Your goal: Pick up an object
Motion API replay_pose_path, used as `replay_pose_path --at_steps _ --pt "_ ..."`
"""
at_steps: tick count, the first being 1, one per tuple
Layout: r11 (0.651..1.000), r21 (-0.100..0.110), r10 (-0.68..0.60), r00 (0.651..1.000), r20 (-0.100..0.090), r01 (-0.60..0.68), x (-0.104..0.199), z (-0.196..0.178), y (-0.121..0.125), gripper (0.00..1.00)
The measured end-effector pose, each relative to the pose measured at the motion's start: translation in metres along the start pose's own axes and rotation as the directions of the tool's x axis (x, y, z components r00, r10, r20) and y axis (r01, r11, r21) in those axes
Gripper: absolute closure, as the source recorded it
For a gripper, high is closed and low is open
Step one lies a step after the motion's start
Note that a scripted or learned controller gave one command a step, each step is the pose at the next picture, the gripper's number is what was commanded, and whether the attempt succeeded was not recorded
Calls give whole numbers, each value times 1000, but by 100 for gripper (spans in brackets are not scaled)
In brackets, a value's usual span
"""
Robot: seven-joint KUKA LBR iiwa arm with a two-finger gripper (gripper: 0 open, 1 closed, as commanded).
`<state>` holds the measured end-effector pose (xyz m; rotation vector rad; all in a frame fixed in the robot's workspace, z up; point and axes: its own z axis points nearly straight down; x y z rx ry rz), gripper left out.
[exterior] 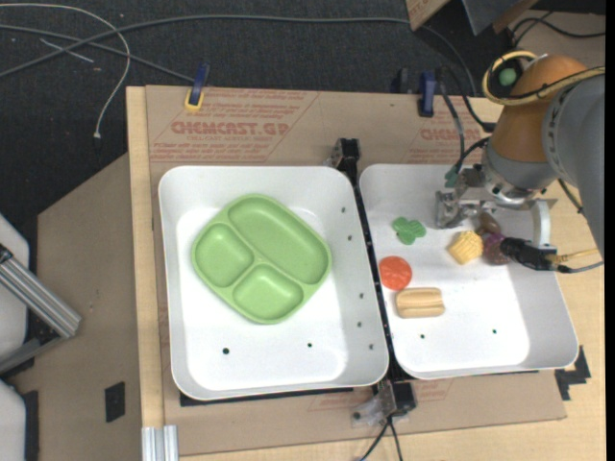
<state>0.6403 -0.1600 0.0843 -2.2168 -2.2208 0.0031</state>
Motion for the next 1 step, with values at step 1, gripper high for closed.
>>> replay_pose_path --at_steps 1 --pt "1000 -5 -1 1000 1 1 0 -13 2 100"
